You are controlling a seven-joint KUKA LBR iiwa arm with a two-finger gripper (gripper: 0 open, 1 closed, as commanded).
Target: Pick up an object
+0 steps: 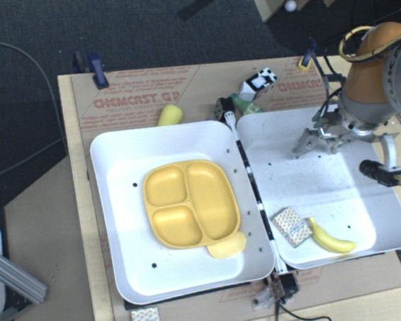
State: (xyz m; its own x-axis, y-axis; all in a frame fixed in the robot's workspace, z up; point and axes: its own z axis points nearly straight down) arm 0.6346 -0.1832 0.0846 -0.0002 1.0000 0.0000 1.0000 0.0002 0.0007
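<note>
the pincer (317, 140) hangs over the right bin (380, 244) — nothing between its spread-open fingers. the banana (330, 238) and small packet (291, 225) lie untouched, so next comes reaching for one.

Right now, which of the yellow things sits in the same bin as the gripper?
The banana, lying at the near edge of the right bin beside the patterned packet. The yellow divided tray is in the left bin; the small yellow object lies outside, behind the bins.

fixed overhead camera, slanted down, both bins (112, 201)
</note>
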